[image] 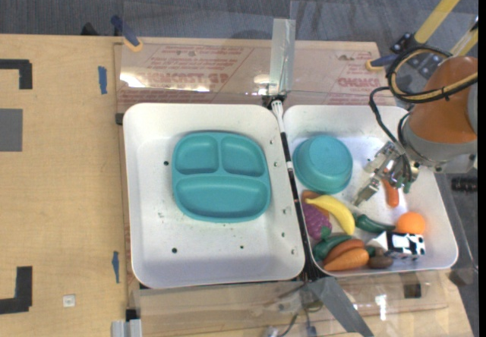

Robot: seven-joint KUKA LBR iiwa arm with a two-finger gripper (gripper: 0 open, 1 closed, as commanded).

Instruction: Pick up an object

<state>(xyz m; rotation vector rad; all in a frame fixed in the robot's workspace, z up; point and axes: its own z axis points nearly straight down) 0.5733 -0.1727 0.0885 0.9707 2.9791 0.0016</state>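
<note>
Over the right bin [448, 210] hangs the gripper [389, 178], low among the toys, and a small orange-red carrot-like piece [392, 193] shows right at its fingertips, seemingly pinched between them, though the metal hides how firm that hold is. Just below it lie an orange ball [411, 222] and a black-and-white cow toy [407, 244], with a banana [335, 212] and the upturned teal bowl [323, 162] to its left, likely loose picking stock. Far left of it, the left bin [144, 176] holds a teal divided plate [222, 176].
</note>
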